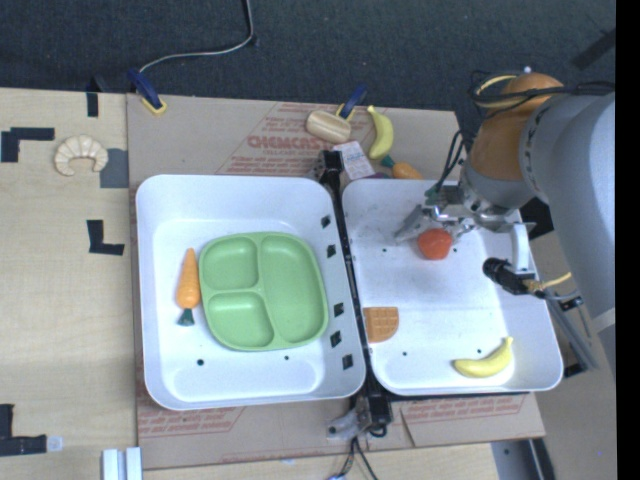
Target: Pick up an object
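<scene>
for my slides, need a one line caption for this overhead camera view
KUKA arm's gripper poised just above a red tomato in the right bin.

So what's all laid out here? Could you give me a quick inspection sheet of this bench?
Surface: cardboard-covered bench bearing a left bin and a right bin.
Job's things: red tomato, waffle and banana in the right bin; carrot beside a green divided plate in the left bin.
Clutter: second banana, bread roll and small packet behind the bins; croissant far left.
Tool: tool right above the tomato; grip unclear.
Cables: white cable on the dark floor.
Surroundings: black tape marks.
</scene>
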